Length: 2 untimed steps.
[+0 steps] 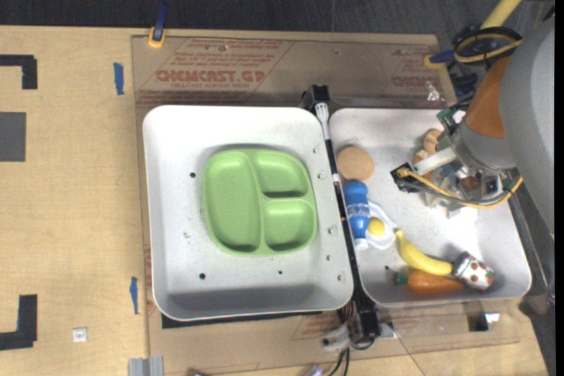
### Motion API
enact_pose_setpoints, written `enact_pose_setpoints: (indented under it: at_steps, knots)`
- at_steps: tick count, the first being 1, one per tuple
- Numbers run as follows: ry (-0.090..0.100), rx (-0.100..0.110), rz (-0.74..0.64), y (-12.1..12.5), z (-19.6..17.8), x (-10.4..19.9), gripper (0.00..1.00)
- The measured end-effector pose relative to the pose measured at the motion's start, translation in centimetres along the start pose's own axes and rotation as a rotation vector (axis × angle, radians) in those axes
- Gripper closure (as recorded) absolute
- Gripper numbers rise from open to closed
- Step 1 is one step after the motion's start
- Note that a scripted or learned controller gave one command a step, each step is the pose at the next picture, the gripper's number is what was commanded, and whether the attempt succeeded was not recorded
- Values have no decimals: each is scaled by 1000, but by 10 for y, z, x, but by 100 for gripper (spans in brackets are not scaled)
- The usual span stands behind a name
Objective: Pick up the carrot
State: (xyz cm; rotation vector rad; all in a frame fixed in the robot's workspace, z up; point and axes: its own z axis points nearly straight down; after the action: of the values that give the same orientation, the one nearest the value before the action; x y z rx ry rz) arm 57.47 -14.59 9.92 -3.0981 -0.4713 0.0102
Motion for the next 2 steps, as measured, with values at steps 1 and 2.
enact_pose_setpoints:
  at_steps: [1, 2]
  knots:
    - [-2, 0, 0, 0, 1, 0, 0]
    - [12, -11, 91, -18, 11, -32, 0]
